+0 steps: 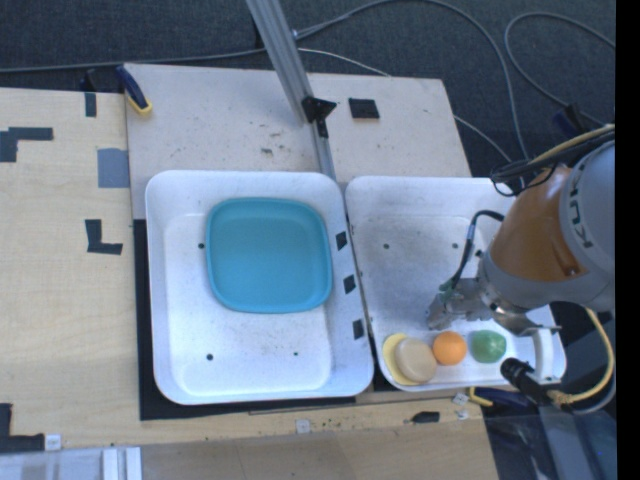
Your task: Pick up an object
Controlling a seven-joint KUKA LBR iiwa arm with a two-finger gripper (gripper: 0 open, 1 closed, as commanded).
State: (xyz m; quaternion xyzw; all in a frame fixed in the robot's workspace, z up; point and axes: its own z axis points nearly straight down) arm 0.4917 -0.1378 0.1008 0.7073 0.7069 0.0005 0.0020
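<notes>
1. The arm (560, 238) is reaching into the right bin (400, 218); its gripper (452, 303) is hanging just above the bin's near edge, and its opening cannot be told.
2. A yellow piece (412, 358), an orange (449, 348) and a green ball (488, 345) are lying in a row just below the gripper.
3. A blue plate (268, 254) is sitting in the left bin (180, 358).

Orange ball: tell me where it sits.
The orange ball lies along the near edge of the right bin, between a yellow object and a green ball.
</notes>
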